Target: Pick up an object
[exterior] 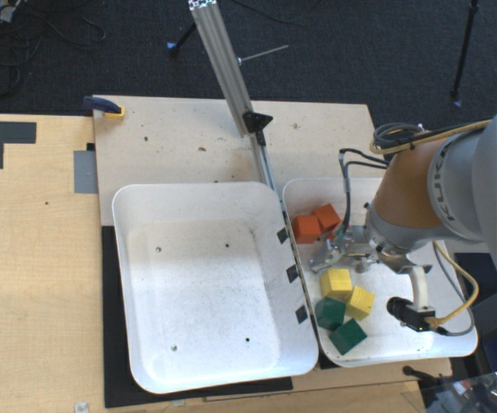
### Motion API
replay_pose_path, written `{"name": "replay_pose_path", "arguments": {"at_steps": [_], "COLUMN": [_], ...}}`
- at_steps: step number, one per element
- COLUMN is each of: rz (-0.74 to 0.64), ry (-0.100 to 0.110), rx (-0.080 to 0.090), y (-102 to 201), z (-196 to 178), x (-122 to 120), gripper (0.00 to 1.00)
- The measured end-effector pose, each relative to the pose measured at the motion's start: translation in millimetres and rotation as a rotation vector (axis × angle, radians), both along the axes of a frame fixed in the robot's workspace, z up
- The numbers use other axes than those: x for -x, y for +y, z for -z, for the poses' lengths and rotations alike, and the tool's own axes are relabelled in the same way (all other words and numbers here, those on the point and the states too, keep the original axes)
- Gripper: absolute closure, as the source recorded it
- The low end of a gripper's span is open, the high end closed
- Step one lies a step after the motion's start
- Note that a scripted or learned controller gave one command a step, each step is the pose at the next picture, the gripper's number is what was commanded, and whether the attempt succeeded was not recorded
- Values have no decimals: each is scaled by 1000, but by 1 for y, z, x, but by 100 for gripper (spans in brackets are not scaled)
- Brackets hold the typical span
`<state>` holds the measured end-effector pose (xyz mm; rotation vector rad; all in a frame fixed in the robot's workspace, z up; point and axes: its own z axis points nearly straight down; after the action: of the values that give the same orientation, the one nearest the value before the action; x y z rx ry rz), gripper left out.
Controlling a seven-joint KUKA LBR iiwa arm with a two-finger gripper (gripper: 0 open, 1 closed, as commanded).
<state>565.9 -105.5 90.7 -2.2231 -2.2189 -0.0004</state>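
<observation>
Where cables trail, pale bench (180, 144), dark carpet (334, 24).

We see a dark carpet (343, 33) at the top, strewn with black cables (25, 7) and crossed by a thin stand leg (465, 37). Below it lies a pale wooden counter (33, 256) with grey patches (83, 172). A slanted aluminium bar (224, 58) rises over it, and a blue-handled clamp (102, 106) rests at its far edge.

2 bins side by side on the bench (180, 136), with 6 blocks (339, 295) clustered at the left of the right bin (455, 344), beneath the gripper (341, 253).
</observation>
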Motion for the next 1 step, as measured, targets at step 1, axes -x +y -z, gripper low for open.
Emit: {"name": "replay_pose_path", "arguments": {"at_steps": [1], "rz": [9], "ry": [2], "rx": [-2], "y": [-1], "z": [-11], "x": [1], "gripper": [100]}}
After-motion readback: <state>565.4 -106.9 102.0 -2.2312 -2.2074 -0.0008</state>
